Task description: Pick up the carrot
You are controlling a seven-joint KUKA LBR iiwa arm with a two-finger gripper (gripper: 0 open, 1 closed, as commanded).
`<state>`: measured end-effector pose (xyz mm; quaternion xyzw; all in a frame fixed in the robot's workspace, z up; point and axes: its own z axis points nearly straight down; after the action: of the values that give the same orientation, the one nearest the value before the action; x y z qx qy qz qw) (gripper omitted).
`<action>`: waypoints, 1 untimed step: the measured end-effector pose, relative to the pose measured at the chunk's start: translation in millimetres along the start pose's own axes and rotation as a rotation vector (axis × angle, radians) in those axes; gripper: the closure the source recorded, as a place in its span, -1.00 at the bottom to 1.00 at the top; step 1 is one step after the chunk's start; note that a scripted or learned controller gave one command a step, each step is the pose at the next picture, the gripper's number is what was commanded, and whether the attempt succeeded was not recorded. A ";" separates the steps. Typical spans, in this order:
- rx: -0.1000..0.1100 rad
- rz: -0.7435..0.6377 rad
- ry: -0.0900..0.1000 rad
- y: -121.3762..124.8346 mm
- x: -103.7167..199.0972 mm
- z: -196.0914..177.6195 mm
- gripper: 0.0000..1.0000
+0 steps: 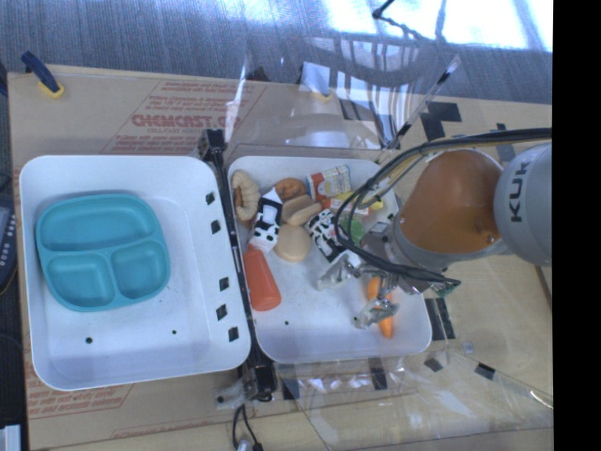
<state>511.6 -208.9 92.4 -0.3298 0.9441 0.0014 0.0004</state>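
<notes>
**Gripper down over the carrot in the right bin**

The arm point(470, 205) leans in over the right bin point(310, 336), its orange band hanging above that bin's right edge. The gripper point(376, 303) sits low near the bin's front right corner, and the carrot point(383, 325) is right there with it: small and orange, one bit showing by the metal fingers point(362, 319) and another bit poking out just below them, towards the front rim. The fingers look to stand on either side of it, a little apart, though cables and the wrist shade the spot, and I cannot tell for sure whether they grip it or merely touch it.

Further along the same bin, by its left edge, lies a red-orange bottle point(261, 278). Towards the back edge sits a cluster of toy foods: a black-and-white cow-patterned piece point(269, 220), a tan round piece point(292, 243), a pale bread-like piece point(246, 195) and a small can with a label point(331, 182).

The left bin point(113, 350) holds a teal divided plate point(101, 250), lying towards its left edge, well apart from the arm.
</notes>
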 end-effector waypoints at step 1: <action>0.003 -0.006 -0.004 -0.1 -3.3 -11.6 1.00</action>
<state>514.3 -207.0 104.0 -0.3324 0.9431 0.0007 0.0027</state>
